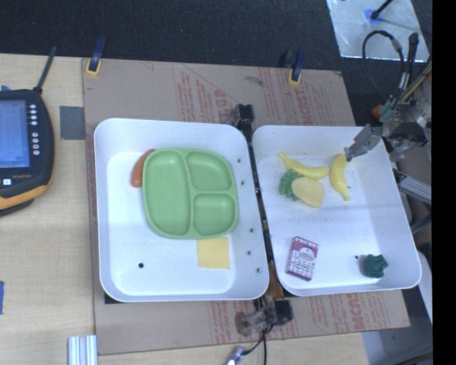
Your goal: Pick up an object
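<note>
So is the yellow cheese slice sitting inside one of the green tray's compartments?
No. The cheese slice lies flat on the left bin's white floor, just below the green tray, outside its compartments.

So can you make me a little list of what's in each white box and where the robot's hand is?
left bin: green plate with three sections, yellow square, orange thing poking out beside the plate
right bin: two bananas, broccoli, pale yellow piece, red card box, dark green lump
hand: at the right bin's far right corner, next to a banana
holding something: cannot tell
</note>
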